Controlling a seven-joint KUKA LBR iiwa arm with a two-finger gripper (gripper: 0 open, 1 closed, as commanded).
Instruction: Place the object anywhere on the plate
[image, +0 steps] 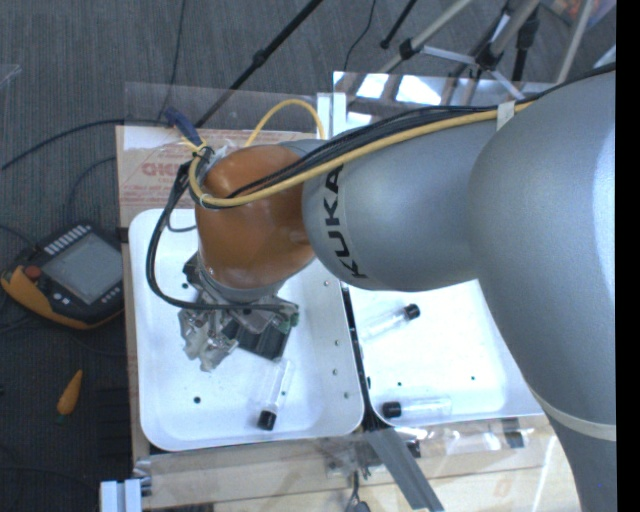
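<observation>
Three black-capped clear tubes lie in the bins: the near tube (272, 397) in the left bin (160, 400), just beside the gripper (205, 345), and the far tube (393, 319) and front tube (420, 408) in the right bin (480, 330). This looks like the pickup step. Next, the gripper must centre over the near tube. Whether it is open or closed I cannot tell.

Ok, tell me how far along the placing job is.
Done: nothing looks placed yet. One capped tube lies loose in the left bin, and two more tubes lie in the right bin.
In hand: the claw hangs low over the left bin, up-left of that tube, with nothing visibly held.
Left: the pickup and the placing, by the look of it.
</observation>
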